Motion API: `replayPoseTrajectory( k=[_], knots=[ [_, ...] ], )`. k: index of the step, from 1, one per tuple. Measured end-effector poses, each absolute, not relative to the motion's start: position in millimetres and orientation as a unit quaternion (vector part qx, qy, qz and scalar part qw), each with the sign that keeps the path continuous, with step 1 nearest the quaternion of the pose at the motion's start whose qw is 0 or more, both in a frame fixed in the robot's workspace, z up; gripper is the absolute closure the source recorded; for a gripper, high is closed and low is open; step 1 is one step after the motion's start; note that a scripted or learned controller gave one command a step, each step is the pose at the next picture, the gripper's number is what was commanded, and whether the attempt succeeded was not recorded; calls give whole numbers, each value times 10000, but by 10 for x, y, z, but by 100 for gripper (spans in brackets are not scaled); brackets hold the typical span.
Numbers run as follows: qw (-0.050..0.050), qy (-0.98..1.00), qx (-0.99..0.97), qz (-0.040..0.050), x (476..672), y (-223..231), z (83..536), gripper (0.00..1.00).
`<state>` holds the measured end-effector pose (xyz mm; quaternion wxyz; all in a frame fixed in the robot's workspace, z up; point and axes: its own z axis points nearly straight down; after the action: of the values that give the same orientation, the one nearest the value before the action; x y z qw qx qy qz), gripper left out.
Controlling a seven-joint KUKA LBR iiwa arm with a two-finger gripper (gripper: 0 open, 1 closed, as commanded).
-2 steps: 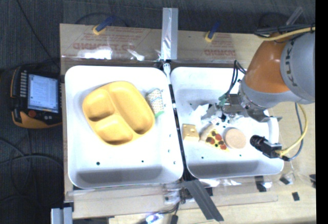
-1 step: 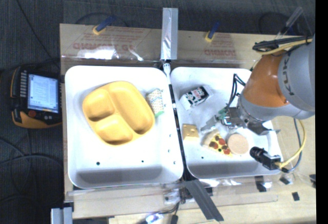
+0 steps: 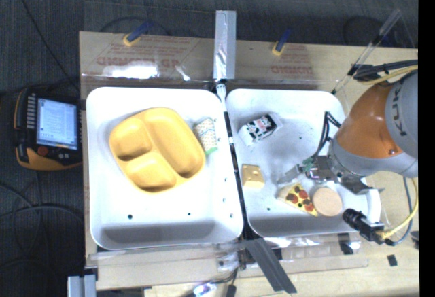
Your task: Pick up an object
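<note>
In the right bin (image 3: 292, 102), close to its front edge, the tool (image 3: 314, 172) hangs low over a small group of objects. Just beside it lie a pizza slice toy (image 3: 297, 196) and a round tan disc (image 3: 328, 202), which touch each other. I judge that one of these two is the target, because the arm (image 3: 370, 136) bends down exactly there. How the tool is set, I cannot tell. A yellow cheese block (image 3: 252, 175) rests at the bin's left wall, and a black-and-white cow toy (image 3: 259, 127) lies nearer the back. The left bin (image 3: 102, 221) carries a yellow divided plate (image 3: 156, 148) and a small speckled item (image 3: 206, 132) at its right side.
</note>
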<state>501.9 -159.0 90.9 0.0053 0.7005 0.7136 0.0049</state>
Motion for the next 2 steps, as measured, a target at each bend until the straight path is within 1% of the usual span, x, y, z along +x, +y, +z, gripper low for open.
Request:
replayPoseTrajectory(
  k=[1,2],
  knots=[
    [85,7281,6854,42,4892,-971,913,0],
    [32,6030,7977,68,4891,-1037,905,0]
  ],
)
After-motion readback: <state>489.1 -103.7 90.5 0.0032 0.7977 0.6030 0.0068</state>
